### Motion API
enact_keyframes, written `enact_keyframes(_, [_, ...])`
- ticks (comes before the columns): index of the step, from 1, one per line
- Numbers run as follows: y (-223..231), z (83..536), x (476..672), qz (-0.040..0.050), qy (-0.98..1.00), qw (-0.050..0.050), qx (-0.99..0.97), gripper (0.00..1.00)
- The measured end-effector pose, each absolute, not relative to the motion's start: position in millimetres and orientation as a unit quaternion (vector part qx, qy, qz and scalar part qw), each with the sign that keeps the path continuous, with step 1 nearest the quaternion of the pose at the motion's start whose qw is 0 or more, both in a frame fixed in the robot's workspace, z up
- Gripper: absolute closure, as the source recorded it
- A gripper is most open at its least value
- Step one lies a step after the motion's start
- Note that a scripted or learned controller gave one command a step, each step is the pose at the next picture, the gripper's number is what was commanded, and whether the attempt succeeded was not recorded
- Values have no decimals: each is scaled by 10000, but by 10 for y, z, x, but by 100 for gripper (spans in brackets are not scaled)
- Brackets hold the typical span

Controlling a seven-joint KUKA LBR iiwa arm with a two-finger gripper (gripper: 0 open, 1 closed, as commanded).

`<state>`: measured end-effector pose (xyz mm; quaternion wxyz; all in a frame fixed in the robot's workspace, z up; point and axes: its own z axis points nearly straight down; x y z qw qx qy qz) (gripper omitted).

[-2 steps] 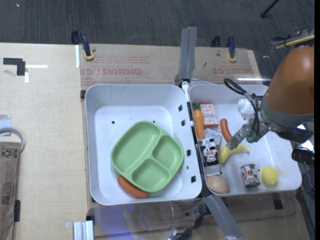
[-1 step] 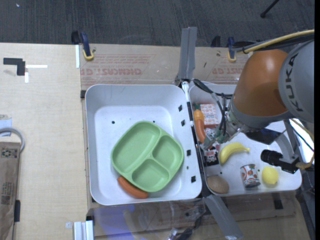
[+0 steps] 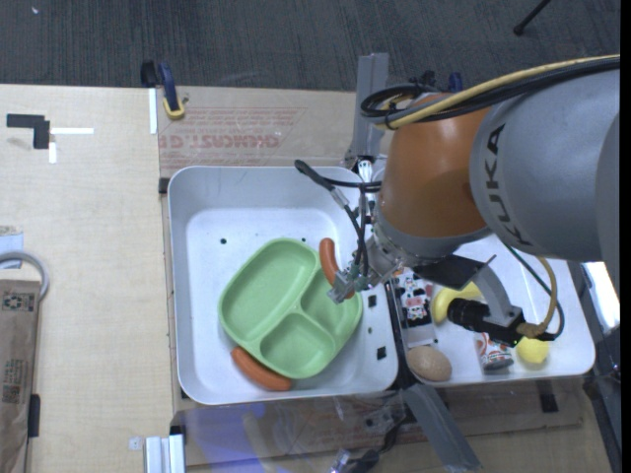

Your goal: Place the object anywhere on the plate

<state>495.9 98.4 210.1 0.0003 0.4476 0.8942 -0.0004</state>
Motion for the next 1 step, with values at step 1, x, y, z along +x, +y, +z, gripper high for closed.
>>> enact_keyframes(1, [982,2102,4959,-4,8941,3,4479,0])
